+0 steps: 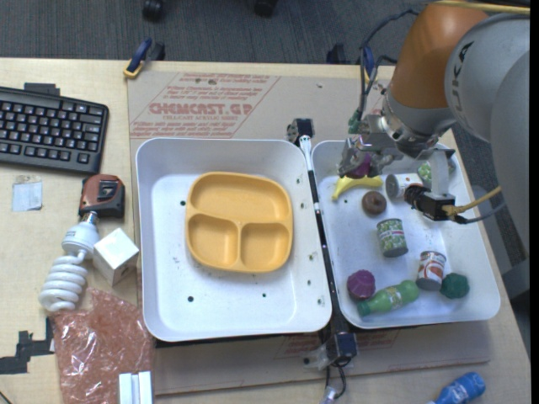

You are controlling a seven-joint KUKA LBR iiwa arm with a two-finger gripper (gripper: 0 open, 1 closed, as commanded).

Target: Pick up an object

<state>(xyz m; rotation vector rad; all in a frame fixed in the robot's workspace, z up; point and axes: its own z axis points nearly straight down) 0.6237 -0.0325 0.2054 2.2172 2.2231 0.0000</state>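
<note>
My gripper [362, 160] hangs low over the back left corner of the right bin [480, 310]. Right beneath it a small magenta piece [364, 171] shows, touching or just above a yellow banana [352, 187]. Whether the gripper holds either one is hidden by the wrist. Close by lie a brown round object [374, 202] and a green can [391, 236]. Further forward are a red and white can [431, 269], a dark green ball [456, 285], a green bottle [387, 298] and a purple object [361, 284].
The left bin [160, 310] holds a yellow divided tray [240, 221]. On the bench to the left are a keyboard [50, 129], a tape measure [103, 195], a spiral light bulb [69, 268] and a white cube [116, 252]. A cable [472, 200] runs off the wrist.
</note>
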